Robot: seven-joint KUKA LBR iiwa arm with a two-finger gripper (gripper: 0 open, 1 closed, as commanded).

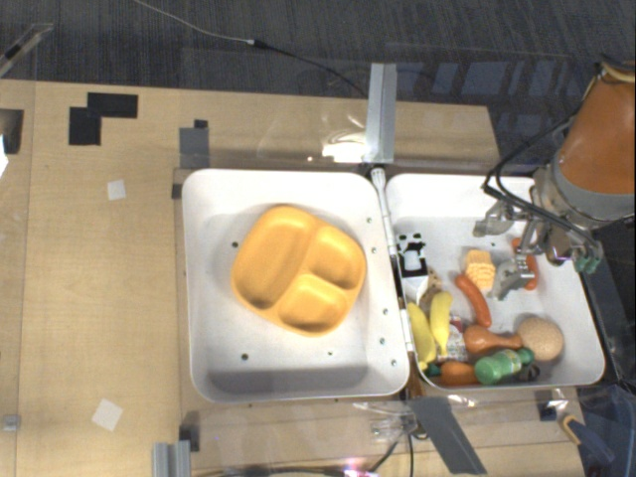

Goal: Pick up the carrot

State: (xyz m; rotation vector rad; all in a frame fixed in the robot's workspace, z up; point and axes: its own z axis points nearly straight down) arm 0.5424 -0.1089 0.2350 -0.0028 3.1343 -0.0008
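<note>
At right of frame, my pincer (516,264) hangs open and empty over the right bin (447,202). The carrot (473,297) lies just left, crowded by corn (480,264) and bananas (431,323); I might snag those instead.

Arm (596,157) low, wrist bent down

I see my tool (519,263) hanging over the right bin (442,199), just beside the carrot (473,297). Bananas (429,326) lie on the carrot's far side, and beyond them the left bin (211,266) holds a yellow tray (298,267).
</note>
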